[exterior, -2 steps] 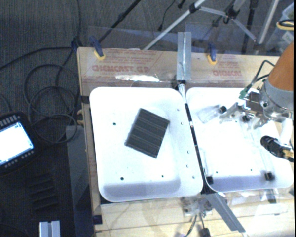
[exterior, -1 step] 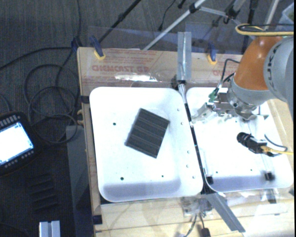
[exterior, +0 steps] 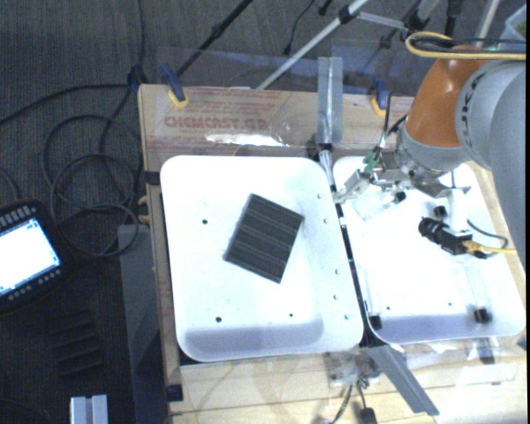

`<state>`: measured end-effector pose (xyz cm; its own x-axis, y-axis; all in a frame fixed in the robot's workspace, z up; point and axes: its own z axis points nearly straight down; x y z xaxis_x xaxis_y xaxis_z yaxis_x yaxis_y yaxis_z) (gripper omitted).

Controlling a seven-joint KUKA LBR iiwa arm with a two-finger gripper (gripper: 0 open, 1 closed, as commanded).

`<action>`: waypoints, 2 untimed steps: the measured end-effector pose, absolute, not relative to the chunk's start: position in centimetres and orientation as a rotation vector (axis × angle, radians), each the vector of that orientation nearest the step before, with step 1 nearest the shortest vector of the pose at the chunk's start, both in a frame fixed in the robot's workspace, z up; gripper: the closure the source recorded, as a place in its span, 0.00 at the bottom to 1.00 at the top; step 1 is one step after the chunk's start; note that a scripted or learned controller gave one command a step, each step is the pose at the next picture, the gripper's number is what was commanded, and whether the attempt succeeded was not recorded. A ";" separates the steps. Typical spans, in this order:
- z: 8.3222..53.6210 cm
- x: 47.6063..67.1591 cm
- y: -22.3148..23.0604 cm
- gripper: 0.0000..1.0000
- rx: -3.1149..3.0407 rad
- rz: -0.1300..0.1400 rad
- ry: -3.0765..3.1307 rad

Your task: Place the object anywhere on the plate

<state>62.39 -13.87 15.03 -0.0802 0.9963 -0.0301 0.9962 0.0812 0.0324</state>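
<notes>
Two white bins are sitting side by side on the worktop [exterior: 247, 117], the left bin [exterior: 194, 325] carrying a dark ribbed plate [exterior: 264, 238] lying tilted near its middle, while the claw [exterior: 377, 182] is hovering over the right bin [exterior: 424, 312]'s upper-left corner, its grip impossible to tell.

Matt, ribbed dark plate [exterior: 264, 238], seemingly plastic, in a glossy white bin [exterior: 194, 316].

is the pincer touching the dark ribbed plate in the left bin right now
Apart. The camera view shows the pincer over the right bin, with the left bin's rim and bare white floor between it and the dark ribbed plate.
</notes>
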 end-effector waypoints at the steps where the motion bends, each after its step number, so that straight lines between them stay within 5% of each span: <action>1: 15.4 66.8 -10.3 1.00 1.835 -0.004 2.547; 2: 18.3 66.8 -6.4 1.00 2.538 -0.006 1.851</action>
<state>66.80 -6.45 18.32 0.3055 0.9522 -0.0035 0.9522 -0.3055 -0.0016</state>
